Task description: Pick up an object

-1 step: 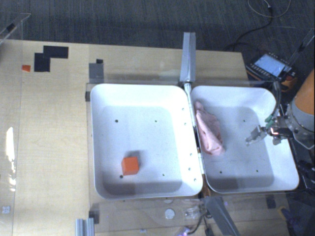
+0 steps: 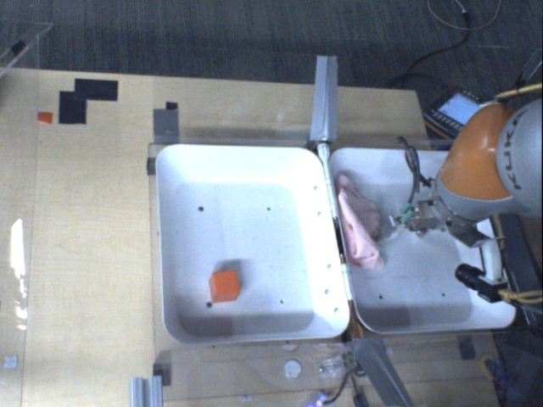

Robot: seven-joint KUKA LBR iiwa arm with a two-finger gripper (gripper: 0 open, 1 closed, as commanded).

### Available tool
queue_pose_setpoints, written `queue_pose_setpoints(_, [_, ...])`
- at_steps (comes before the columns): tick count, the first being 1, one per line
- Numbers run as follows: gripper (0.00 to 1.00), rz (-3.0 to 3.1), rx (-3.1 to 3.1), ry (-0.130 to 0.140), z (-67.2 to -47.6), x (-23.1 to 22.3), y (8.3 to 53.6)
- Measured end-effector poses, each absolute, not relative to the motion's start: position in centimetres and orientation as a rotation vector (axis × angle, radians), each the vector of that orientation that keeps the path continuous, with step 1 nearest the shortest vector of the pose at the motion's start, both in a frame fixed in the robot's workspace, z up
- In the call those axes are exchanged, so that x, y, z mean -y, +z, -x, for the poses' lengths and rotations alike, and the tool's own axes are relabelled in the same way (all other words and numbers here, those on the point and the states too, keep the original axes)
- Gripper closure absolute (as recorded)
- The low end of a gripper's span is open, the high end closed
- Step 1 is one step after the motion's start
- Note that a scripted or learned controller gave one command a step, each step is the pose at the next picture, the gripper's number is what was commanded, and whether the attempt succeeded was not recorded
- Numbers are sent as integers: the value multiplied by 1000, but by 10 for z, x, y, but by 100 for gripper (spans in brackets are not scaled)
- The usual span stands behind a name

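Right bin: I see the gripper just right of the pink cloth, which lies crumpled along the bin's left wall; I cannot tell its grip state. Left bin: small orange block near its front

Bright, even — soft shadows (slightly blurry).
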State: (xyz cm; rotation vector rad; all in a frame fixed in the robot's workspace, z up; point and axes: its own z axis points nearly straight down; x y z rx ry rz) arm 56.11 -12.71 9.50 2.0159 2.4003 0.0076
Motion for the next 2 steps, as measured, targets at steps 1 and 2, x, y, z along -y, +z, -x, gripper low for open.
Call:
queue_pose_setpoints(1, [0, -2163, -2265, 9, -625, 94, 89])
queue_pose_setpoints(2, [0, -2161, -2267, 9, -614, 116, 175])
